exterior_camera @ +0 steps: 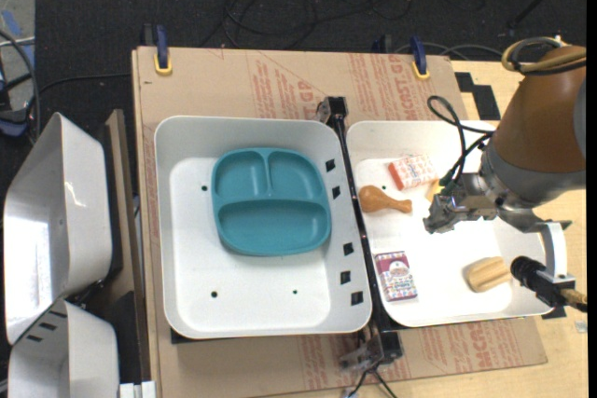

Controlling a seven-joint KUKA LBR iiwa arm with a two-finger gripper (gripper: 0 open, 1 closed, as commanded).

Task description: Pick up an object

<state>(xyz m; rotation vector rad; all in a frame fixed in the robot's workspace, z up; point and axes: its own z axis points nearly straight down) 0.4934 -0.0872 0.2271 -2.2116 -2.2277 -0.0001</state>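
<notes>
The arm reaches in from the right, and its hand (440, 217) hangs low over the right bin (373, 140); I cannot tell if it is open or closed, or if it holds anything. Near it in that bin are a brown drumstick (383, 199) just to its left, a pink box (411, 171), a card pack (396, 276) and a tan block (487, 274). A teal plate (271, 201) sits in the left bin (182, 228).

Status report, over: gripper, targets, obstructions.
Gripper over right bin, nothing visibly held. Drumstick toy just left of it, orange-white box behind, tan block and card pack nearer front. Teal plate in left bin, clear of the work.
</notes>
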